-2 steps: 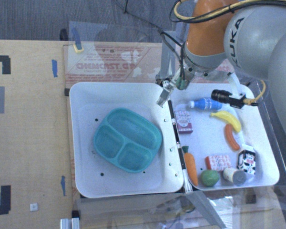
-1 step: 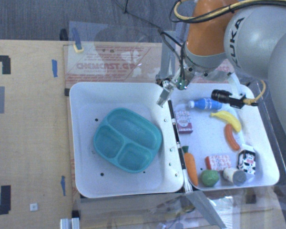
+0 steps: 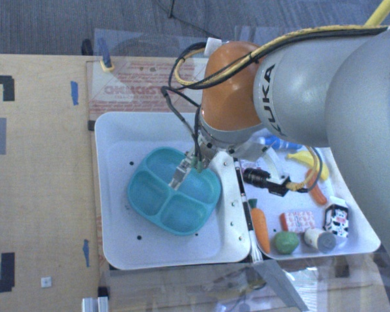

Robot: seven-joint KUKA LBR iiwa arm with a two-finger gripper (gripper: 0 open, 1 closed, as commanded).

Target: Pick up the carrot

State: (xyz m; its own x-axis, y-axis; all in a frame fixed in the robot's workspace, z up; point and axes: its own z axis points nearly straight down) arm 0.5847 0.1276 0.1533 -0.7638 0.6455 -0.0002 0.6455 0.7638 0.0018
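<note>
Covering much of the right bin [image 3: 351, 251], the arm [image 3: 312, 77] spares the carrot [image 3: 260, 230].

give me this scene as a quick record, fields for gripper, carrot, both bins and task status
gripper: gripper sits over the teal divided plate
carrot: carrot lies in the right bin, along its left wall near the front
left bin: left bin holds the plate
right bin, other items: green ball beside the carrot's tip, pink-and-white packet, cow-patterned item
task status: carrot not picked up; the gripper is in the other bin from it
</note>
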